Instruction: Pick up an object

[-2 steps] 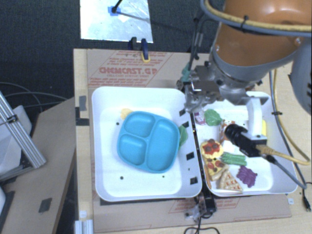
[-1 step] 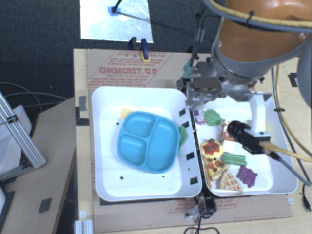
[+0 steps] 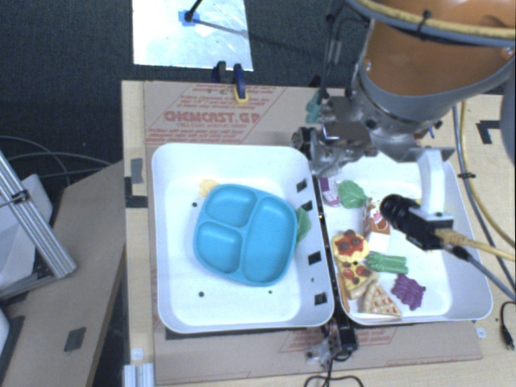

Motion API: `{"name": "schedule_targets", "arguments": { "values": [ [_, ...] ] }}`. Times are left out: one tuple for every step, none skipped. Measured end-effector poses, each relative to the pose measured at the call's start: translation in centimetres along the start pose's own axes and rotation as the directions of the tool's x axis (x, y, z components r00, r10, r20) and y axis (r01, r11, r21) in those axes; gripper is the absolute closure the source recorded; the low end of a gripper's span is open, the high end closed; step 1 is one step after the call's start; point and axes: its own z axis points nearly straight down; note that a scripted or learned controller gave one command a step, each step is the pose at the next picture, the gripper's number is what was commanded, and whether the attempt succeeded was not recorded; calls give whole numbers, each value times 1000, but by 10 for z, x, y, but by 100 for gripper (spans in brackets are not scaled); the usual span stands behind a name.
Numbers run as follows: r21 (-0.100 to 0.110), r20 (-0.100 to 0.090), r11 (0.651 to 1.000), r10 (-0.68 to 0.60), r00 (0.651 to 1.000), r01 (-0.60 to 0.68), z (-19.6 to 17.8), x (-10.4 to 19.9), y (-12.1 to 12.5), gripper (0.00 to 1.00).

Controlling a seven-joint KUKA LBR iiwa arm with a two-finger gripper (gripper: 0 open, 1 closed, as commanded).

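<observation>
From my screen, the left bin point(image 3: 173, 297) carries a blue divided plate point(image 3: 244, 234), stiff and broad, awkward to pinch except at its rim. In the right bin point(image 3: 476, 297) lie small toy foods: a green leaf point(image 3: 351, 193), a pizza slice point(image 3: 352, 256), a purple bunch point(image 3: 408, 290). They look light and rigid; I'd take the leaf across its narrow sides. The hand point(image 3: 326, 164) hangs over the bins' shared edge, and I cannot tell its state.
</observation>
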Motion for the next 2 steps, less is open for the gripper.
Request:
{"name": "schedule_targets", "arguments": {
  "values": [
    [9, 3, 999, 31, 1000, -31, 44, -80, -4, 100],
    [15, 3, 1000, 27, 1000, -27, 137, -97, -6, 100]
  ]
}}
